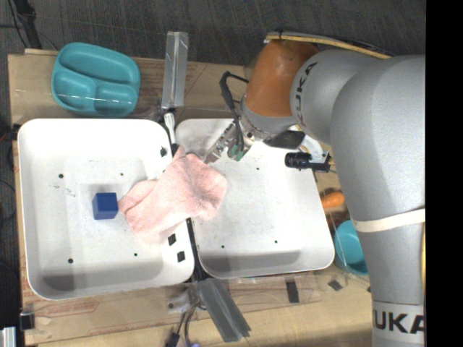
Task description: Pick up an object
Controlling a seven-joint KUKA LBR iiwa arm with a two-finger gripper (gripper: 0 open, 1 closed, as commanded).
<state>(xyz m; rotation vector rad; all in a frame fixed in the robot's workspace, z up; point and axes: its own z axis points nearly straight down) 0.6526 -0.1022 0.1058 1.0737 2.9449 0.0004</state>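
I cannot tell how the jaws stand: the gripper (226, 149) sits low over the right bin (289, 223) near its far left corner, its tip just beside the top edge of the cloth (177, 194). The pink cloth lies draped across the rims where the two bins meet, partly in each. A blue cube (105, 205) rests in the left bin (51, 194), toward its middle, just left of the cloth. A teal tray (95, 78) lies on the bench beyond the left bin's far edge.
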